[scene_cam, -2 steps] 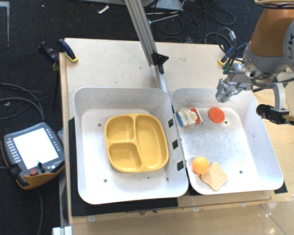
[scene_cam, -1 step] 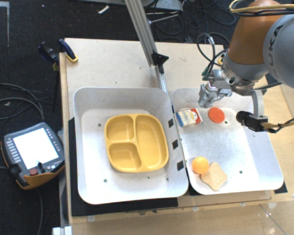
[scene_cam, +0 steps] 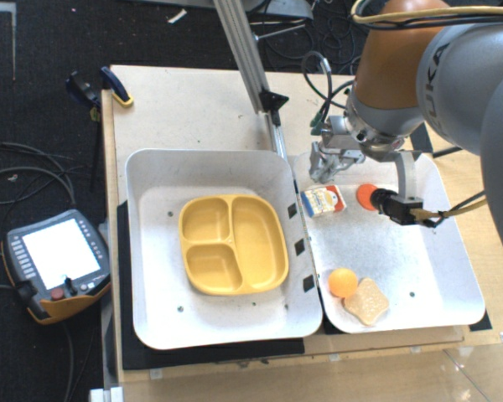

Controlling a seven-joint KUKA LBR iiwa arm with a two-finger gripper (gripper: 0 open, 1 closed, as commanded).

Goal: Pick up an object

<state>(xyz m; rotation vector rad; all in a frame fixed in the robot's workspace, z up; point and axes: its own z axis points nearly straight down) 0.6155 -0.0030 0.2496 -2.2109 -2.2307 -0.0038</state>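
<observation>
On the bench (scene_cam: 193, 99) there are two white bins: the left bin (scene_cam: 151, 224) and the right bin (scene_cam: 436, 258). The left bin has one yellow plate (scene_cam: 232, 244) with three compartments. The right bin has four small things: one small carton (scene_cam: 323, 200), one orange-red round thing (scene_cam: 366, 196), one orange ball (scene_cam: 343, 282) and one piece of bread (scene_cam: 367, 301).

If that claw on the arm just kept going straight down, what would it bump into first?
Probably the small white carton, or the right bin's floor just beside its upper edge. The gripper hangs right above it, though one slanted view leaves depth uncertain.
</observation>
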